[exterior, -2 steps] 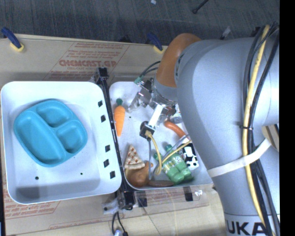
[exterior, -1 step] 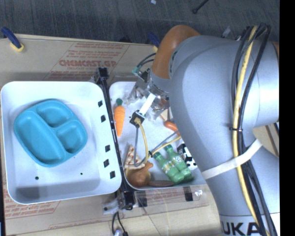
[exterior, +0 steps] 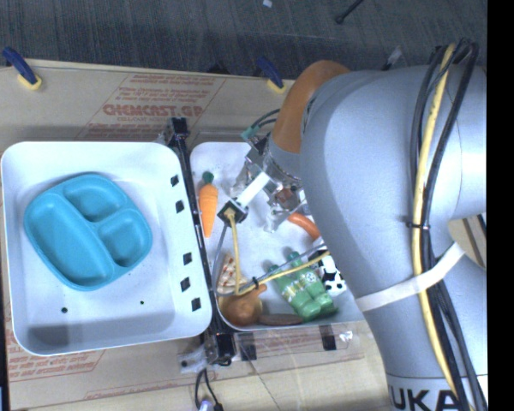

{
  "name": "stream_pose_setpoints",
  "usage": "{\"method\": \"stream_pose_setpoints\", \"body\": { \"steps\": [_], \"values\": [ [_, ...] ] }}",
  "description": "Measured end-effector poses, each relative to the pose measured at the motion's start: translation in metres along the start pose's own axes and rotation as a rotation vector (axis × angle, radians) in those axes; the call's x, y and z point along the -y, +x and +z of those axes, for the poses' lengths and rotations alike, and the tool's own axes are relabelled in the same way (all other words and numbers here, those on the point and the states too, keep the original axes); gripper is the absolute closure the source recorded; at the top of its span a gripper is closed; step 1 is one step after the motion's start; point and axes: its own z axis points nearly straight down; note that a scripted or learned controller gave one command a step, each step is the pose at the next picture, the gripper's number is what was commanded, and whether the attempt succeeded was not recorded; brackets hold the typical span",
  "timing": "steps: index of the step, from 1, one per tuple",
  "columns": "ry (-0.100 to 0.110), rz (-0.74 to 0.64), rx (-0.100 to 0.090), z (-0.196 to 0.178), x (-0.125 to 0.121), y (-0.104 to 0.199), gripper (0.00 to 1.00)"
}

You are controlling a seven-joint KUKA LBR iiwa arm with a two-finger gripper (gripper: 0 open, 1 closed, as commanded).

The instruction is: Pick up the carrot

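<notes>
Two white bins sit side by side on the desk. The carrot (exterior: 207, 207) lies in the right bin (exterior: 212, 156), close to its left wall. The gripper (exterior: 255, 188) hangs just beside it; I cannot tell how its fingers stand. Reaching is the step now. Next it must slide left and go down. Toys (exterior: 304, 294) crowd the front.

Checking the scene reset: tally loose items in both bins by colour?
Blue: 1, sectioned plastic plate
Orange: 2, toy carrot with green top, small orange piece
Green: 1, green block toy
Brown: 1, rounded brown item
Total: 5; more may hide under the arm.
</notes>
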Motion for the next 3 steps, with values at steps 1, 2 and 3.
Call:
{"method": "stream_pose_setpoints", "body": {
  "steps": [1,2,3],
  "values": [
    [-0.005,0.046,-0.007,-0.003,-0.005,0.018,0.00],
    [0.003,0.036,-0.006,-0.013,-0.004,0.020,1.00],
    [-0.007,0.233,-0.009,-0.103,0.063,0.033,1.00]
  ]
}}
